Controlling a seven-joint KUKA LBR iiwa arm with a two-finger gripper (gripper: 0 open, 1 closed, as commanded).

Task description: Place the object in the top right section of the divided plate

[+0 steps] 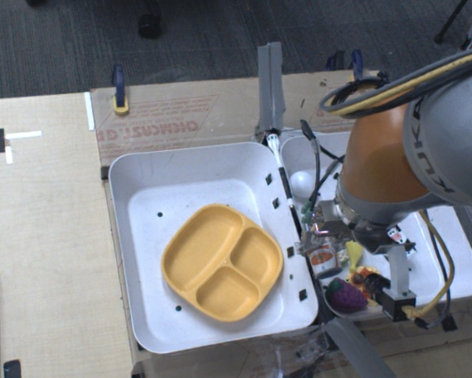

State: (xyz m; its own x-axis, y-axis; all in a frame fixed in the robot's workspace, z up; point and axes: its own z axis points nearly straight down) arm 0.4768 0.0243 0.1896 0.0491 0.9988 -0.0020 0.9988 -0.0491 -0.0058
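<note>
The yellow divided plate [222, 263] lies in the left bin [140, 236]. The right bin [467, 277] holds a purple toy [346, 297] and small items. Whether the end effector [329, 241] grasps anything, I cannot tell.

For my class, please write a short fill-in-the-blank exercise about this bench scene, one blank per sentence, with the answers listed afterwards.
1. The divided plate lying in the left bin is ____ in colour.
2. The divided plate has ____ sections.
3. The arm wears an ____ band above its wrist.
4. The arm hangs over the ____ bin, where a purple object lies.

Answers: yellow; three; orange; right
</note>
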